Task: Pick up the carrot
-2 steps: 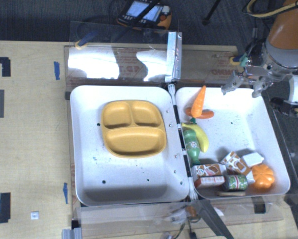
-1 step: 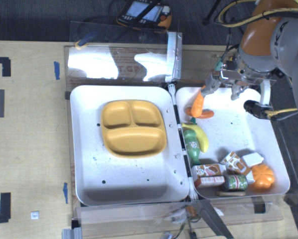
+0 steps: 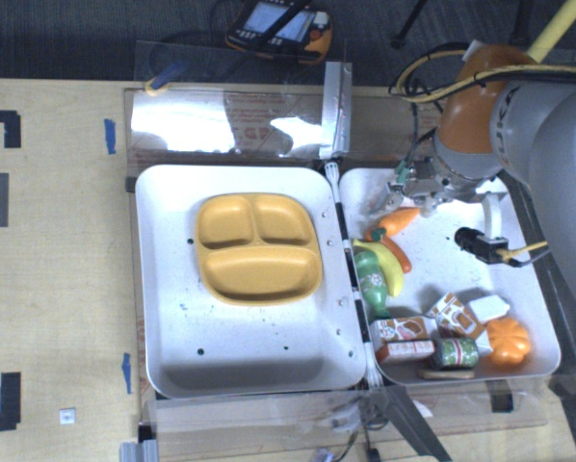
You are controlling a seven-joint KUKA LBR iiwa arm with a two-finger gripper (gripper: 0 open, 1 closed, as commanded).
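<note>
beside pincer, small orange carrot

Two bins side by side: left bin holds a divided tray near centre; right bin holds the rest. Carrot at its rear-left w/ gripper just behind it, banana & bottle in front of carrot, cartons, can & pumpkin along front edge

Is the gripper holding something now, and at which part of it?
Cannot be told. The gripper is just above the carrot's upper end, but no grasp is visible.
</note>
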